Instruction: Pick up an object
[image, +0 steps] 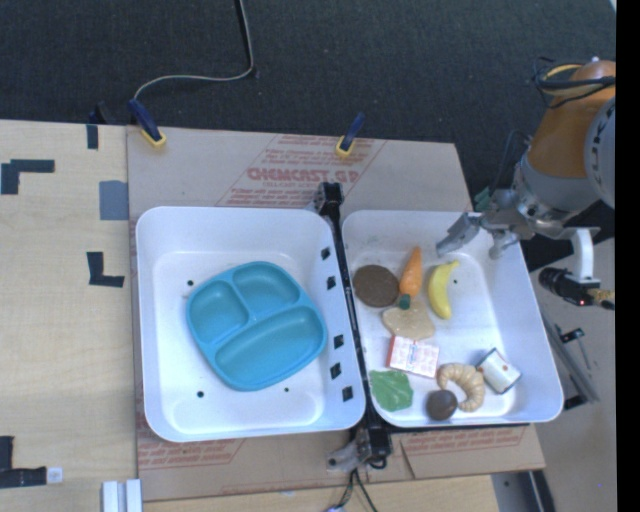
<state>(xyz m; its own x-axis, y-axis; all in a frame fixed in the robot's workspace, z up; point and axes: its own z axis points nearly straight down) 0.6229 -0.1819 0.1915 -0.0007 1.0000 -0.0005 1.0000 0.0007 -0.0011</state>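
The right bin holds several toy foods: a brown round cookie, an orange carrot, a yellow banana, a tan cracker, a pink-and-white packet, a green leaf, a croissant, a dark round piece and a small white can. My gripper hangs over the bin's far right corner, above and right of the banana. Its fingers are spread apart with nothing between them.
The left bin holds a blue divided plate. A black divider runs between the bins. Cardboard lies beneath them, clamped at the far edge by yellow clips. The grey arm with its orange band comes in from the right.
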